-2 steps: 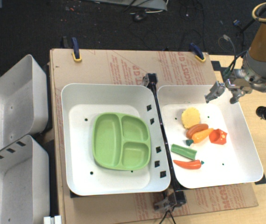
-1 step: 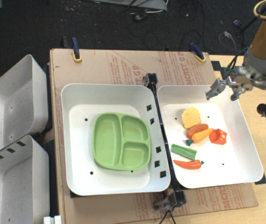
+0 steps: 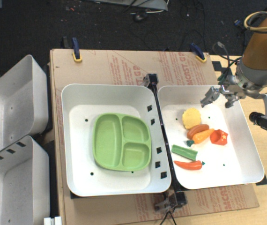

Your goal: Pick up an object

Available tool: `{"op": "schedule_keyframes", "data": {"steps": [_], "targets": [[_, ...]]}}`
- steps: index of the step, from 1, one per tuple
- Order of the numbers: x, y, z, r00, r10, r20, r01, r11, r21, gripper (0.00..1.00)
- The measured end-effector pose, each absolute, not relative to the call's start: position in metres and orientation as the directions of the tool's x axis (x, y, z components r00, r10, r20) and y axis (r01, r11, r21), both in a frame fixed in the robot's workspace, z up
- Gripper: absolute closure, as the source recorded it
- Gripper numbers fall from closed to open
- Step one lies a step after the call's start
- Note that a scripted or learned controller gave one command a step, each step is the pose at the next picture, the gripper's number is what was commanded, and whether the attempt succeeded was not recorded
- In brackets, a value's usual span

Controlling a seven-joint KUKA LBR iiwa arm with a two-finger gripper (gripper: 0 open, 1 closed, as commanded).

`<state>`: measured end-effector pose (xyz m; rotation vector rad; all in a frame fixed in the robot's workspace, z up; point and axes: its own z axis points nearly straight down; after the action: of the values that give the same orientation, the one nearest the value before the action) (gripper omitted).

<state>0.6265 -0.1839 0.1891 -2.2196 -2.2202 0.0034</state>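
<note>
The gripper (image 3: 221, 96) hangs with fingers apart and nothing between them, above the right bin's (image 3: 250, 165) far edge, seemingly staged for a descent; just beside it lies a yellow lump (image 3: 191, 118), touching an orange sausage-shaped toy (image 3: 199, 132); the green divided tray (image 3: 122, 141) sits alone in the left bin (image 3: 72, 139).

Even, bright light from above fills my two white bins (image 3: 75, 102) without harsh glare, leaving only soft, short shadows under the green tray (image 3: 122, 142) and toy food, while the floor (image 3: 124, 27) beyond my table (image 3: 124, 64) stays dim and the frame looks slightly grainy but sharp.
</note>
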Motion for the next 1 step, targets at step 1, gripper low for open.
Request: {"op": "schedule_keyframes", "data": {"steps": [1], "targets": [[0.6365,-0.1811,0.1364,-0.004,1.000,0.000,1.000,0.004,-0.002,0.00]]}}
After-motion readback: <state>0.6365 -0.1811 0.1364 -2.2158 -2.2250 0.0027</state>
